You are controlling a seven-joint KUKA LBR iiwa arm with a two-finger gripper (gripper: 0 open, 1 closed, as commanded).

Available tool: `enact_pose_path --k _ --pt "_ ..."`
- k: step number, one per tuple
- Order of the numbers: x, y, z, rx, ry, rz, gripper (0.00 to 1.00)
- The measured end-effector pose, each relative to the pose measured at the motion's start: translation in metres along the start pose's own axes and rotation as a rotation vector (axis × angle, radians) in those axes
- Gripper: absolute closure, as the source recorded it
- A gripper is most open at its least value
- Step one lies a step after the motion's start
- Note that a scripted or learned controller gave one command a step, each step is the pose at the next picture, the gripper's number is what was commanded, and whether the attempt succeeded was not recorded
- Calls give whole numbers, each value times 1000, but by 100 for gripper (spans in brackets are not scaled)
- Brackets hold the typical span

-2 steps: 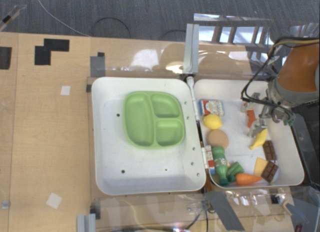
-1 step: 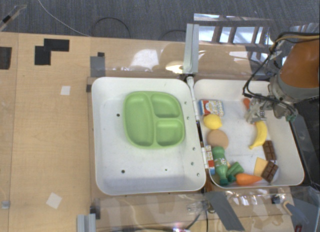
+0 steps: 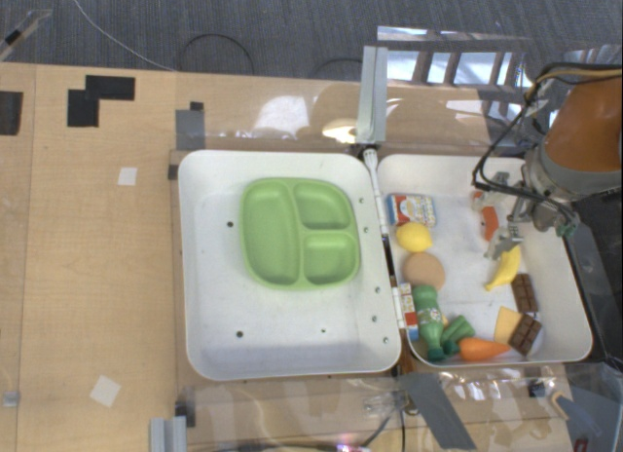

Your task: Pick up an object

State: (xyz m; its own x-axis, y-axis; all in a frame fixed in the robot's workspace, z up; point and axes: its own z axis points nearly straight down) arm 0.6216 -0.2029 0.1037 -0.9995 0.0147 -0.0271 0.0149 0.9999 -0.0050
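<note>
So the two white bins are sitting side by side on the wooden bench (image 3: 88, 245). The left bin (image 3: 224, 343) is carrying just a green divided plate (image 3: 299, 233), lying flat around its middle with loads of bare floor around it. The right bin (image 3: 574, 338) is where all the clutter is hanging out.

The arm (image 3: 584, 129) is reaching in from the right, and the gripper (image 3: 510, 240) is hovering over the right bin's far half, just above a yellow banana (image 3: 504, 269). Can't tell how the fingers are set or whether they're pinching anything, too small and dark.

Along the bin's left wall, going from far to near: a small printed carton (image 3: 413, 209), a yellow lemon (image 3: 414, 237), a tan egg-shaped thing (image 3: 423, 270), then a green and red pack (image 3: 424, 306), green veggies (image 3: 450, 332) and an orange carrot (image 3: 482, 349). Brown chocolate pieces (image 3: 526, 292) and a cheese wedge (image 3: 506, 323) are crowding the near right corner. A red-orange bit (image 3: 489, 223) is lying right beside the gripper.

The middle strip between the lemon and the banana is staying the roomiest part.
</note>
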Motion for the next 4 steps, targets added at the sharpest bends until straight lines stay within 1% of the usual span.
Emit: enact_pose_path --k 1,2,3,4 --pt "1 -2 15 -3 15 64 0" --pt "5 -1 15 -3 15 50 0" --pt "0 0 -1 0 0 44 100" --pt "0 0 0 0 1 44 0"
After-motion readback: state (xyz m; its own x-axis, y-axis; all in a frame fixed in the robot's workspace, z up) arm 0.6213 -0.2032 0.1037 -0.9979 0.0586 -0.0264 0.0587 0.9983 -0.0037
